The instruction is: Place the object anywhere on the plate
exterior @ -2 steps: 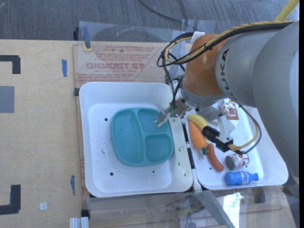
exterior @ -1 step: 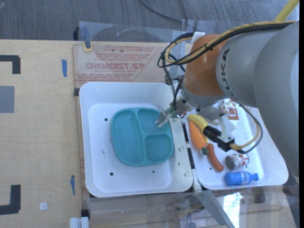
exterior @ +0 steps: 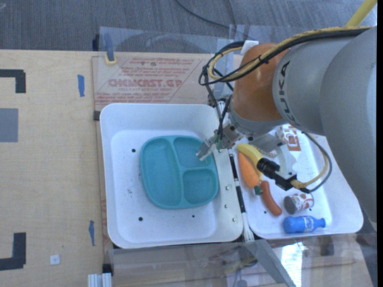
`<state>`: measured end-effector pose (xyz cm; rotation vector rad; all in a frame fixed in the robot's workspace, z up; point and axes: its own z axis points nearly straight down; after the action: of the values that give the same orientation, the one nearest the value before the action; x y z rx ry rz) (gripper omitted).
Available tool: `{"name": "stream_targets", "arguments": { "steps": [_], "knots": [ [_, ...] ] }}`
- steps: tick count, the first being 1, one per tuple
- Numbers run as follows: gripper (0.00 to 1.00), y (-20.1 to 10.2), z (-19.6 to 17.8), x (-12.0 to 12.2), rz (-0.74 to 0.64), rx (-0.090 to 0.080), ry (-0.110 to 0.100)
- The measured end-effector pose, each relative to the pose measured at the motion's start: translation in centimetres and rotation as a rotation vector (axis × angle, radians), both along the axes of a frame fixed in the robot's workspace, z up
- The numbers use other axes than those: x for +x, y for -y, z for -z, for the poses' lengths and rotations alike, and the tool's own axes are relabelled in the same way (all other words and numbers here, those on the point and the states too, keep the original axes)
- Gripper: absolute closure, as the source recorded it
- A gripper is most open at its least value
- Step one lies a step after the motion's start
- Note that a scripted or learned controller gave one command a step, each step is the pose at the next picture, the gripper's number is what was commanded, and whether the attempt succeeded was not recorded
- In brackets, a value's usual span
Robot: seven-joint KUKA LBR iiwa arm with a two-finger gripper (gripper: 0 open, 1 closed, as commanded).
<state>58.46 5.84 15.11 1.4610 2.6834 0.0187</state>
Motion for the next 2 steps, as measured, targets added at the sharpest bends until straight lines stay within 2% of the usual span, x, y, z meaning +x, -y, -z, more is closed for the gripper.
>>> {"name": "stream_targets", "arguments": {
  "steps": [2],
  "knots": [
    [0.0,0.1,0.0,-0.01,-0.025,-0.003,-0.002]
  ]
}}
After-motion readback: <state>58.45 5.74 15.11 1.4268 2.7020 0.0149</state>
